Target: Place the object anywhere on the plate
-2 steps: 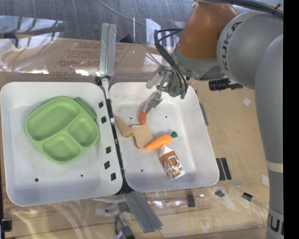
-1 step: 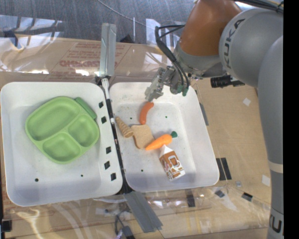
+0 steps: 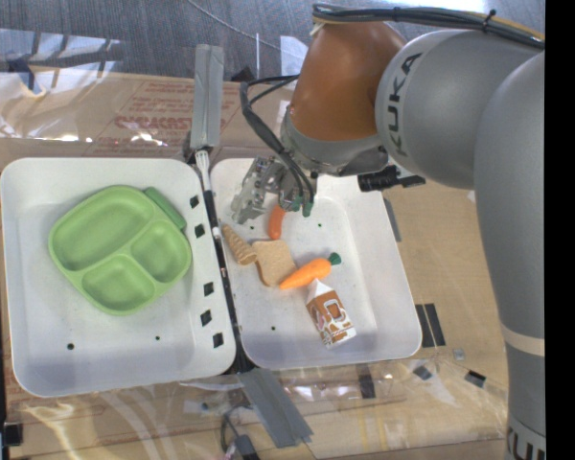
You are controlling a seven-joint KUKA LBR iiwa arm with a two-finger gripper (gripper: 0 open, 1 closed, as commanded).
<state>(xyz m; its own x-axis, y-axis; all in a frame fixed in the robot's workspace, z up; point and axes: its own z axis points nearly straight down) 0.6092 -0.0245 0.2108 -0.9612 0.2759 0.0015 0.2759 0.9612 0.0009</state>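
The pincer hung over the right bin's far-left corner, grip state unclear, a small orange piece just below-right, the plate far left.

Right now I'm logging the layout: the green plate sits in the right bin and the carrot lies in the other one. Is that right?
Not quite. The camera view shows the green plate in the left bin; the carrot lies in the other one, the right bin.

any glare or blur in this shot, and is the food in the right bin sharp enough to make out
Camera view: blown-out glare along the top edge; the gripper looks soft and cluttered; the carrot and small carton in the right bin read clearly; the green plate is evenly lit.
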